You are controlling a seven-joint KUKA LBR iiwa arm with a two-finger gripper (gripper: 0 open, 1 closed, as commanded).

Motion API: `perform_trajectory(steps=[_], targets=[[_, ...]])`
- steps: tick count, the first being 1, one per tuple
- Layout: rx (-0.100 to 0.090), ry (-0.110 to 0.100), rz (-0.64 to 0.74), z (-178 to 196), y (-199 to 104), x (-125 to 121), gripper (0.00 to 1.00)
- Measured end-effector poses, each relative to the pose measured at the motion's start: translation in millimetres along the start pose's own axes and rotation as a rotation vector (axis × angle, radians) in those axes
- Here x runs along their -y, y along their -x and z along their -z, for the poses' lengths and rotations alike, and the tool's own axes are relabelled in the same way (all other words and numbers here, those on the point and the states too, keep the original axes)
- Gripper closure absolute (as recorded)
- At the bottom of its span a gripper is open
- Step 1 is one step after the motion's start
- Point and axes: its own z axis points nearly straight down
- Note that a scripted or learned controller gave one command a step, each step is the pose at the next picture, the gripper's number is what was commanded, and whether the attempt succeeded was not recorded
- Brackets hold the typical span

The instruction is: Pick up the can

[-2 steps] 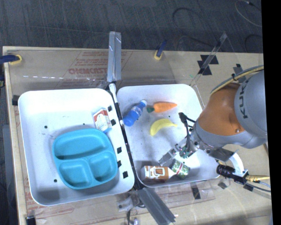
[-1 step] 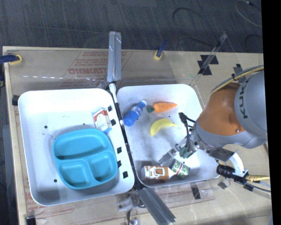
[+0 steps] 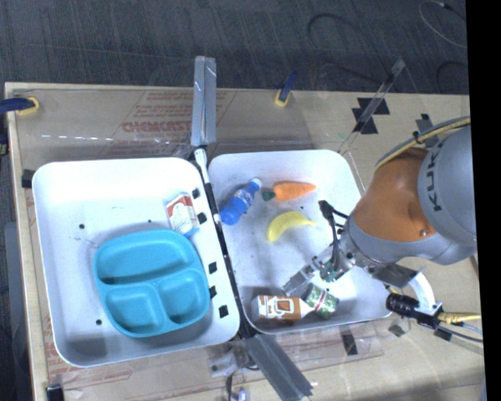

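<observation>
Green-labelled can (image 3: 320,299), lying just below the gripper (image 3: 315,275); whether the fingers are clenched we cannot tell. Left of the can, brown carton (image 3: 279,309). Beyond the fingers, banana (image 3: 287,225), then carrot (image 3: 290,190) and blue bottle (image 3: 238,203).

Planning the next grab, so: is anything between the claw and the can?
Nothing visible. The claw hangs in the right bin just above the can, which lies at the bin's near edge. A carton lies against the can's left side, beside it rather than in the way.
</observation>
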Motion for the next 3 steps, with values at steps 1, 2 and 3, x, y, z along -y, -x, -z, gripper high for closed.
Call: perform_trajectory(steps=[1, 2, 3], targets=[[0.000, 0.000, 0.000, 0, 0, 0, 0.00], [0.000, 0.000, 0.000, 0, 0, 0, 0.00], [-0.002, -0.003, -0.180, 17, -39, -18, 0.00]])
